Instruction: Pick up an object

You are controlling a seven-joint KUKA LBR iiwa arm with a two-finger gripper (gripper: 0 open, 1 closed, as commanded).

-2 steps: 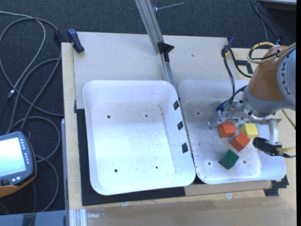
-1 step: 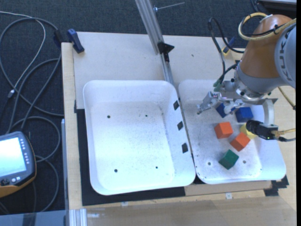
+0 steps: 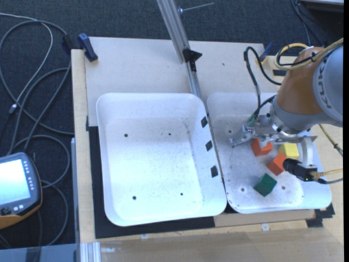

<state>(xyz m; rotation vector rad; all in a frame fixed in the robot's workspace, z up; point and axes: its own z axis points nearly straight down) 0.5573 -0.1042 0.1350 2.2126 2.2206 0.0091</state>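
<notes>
The arm [image 3: 311,86] reaches over the right bin [image 3: 240,198], gripper [image 3: 256,138] low inside it; whether its fingers are apart or together, I cannot tell. An orange block [image 3: 262,147] lies just beside it, then a yellow block [image 3: 289,150], another orange block [image 3: 277,164] and a green block [image 3: 265,185]

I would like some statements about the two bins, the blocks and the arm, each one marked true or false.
1. The green block lies in the right bin. True.
2. The coloured blocks lie in the left bin. False: the green block, the yellow block and two orange blocks all lie in the right bin.
3. The arm is over the right bin. True.
4. The green block is nearer the bench's far edge than the yellow block. False: it lies nearer the front edge.
5. A blue clamp sits at the bench's far left corner. True.
</notes>
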